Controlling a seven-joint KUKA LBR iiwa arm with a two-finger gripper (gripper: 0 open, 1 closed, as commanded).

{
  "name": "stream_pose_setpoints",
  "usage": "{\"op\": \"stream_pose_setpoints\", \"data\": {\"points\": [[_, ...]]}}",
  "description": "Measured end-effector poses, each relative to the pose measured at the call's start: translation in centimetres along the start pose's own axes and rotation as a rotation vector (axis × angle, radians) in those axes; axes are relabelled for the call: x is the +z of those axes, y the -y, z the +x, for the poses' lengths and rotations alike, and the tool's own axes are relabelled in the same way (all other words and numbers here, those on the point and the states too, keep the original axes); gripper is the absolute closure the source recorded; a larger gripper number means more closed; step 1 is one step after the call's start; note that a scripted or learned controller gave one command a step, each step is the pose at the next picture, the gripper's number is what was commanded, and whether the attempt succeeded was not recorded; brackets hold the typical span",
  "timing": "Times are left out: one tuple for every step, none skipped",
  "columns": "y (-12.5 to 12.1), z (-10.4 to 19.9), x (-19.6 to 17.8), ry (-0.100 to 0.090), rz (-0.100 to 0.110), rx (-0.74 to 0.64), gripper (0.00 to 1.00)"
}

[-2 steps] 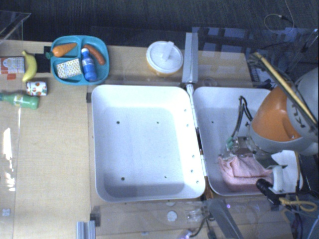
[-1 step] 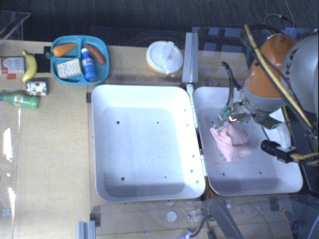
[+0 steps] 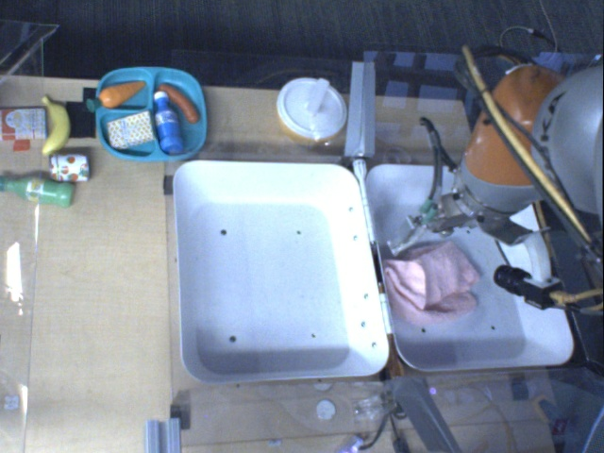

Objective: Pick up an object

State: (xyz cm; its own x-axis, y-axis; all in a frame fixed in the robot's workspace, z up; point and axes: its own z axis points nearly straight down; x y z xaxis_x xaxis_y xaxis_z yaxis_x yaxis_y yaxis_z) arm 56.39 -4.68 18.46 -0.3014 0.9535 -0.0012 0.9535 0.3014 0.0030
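A pink cloth (image 3: pixel 432 280) is seen lying in the right bin (image 3: pixel 472 343). The end effector (image 3: pixel 425 226) is held just above its far edge. Whether it is spread or pressed together cannot be told.

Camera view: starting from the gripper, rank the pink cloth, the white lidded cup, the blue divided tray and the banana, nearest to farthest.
From the gripper:
1. Pink cloth, just below it in the right bin.
2. White lidded cup, on the bench above the left bin.
3. Blue divided tray, further left on the bench.
4. Banana, far left.
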Motion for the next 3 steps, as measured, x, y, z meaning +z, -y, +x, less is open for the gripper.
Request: {"op": "stream_pose_setpoints", "data": {"points": [[3.8,-3.9,7.9,0.0,0.002,0.153,0.0],[8.7,-4.9,9.0,0.012,-0.024,0.107,0.0],[8.0,-2.4,9.0,0.017,-0.024,0.062,0.0]]}}
